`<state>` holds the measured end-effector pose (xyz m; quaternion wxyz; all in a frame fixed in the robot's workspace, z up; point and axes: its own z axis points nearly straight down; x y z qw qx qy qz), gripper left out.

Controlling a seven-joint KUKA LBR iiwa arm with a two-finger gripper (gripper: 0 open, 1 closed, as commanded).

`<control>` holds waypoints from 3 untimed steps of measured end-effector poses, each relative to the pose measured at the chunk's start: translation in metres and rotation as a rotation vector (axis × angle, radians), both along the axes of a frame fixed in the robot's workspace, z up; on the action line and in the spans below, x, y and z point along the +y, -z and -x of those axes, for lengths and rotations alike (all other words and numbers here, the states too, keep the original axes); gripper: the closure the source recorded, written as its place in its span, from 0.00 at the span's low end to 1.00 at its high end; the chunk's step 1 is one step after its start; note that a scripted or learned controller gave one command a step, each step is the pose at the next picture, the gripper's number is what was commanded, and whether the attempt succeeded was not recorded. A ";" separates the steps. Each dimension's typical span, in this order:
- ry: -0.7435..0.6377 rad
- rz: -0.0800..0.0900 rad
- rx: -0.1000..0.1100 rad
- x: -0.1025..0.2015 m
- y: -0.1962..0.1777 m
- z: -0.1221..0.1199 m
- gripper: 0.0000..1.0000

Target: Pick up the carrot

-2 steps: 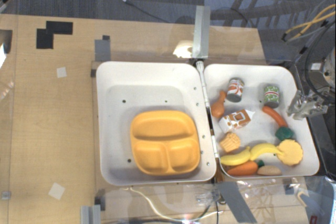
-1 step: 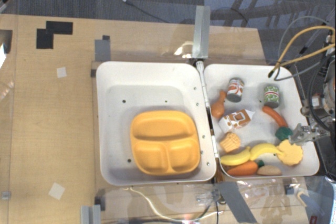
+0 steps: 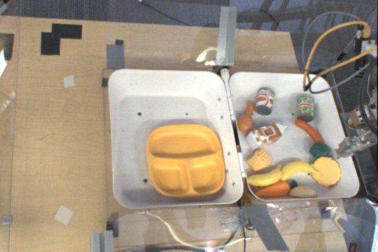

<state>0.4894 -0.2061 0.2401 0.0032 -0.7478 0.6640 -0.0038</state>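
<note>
Orange carrot, green-tipped, lies beside the banana.

Orange carrot, yellow tray

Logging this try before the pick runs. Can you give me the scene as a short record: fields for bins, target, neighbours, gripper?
left bin: holds a yellow divided tray
right bin: holds toy food and two small cans
target: carrot, lying flat near the right bin's front edge
neighbours: banana just behind the carrot, touching or nearly so; a tan piece by its green tip
other orange item: a sausage-like piece with a green block at its end
gripper: at the right bin's right rim, holding nothing that can be seen
</note>
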 end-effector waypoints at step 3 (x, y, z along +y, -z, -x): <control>-0.826 0.001 0.008 0.033 0.145 -0.061 1.00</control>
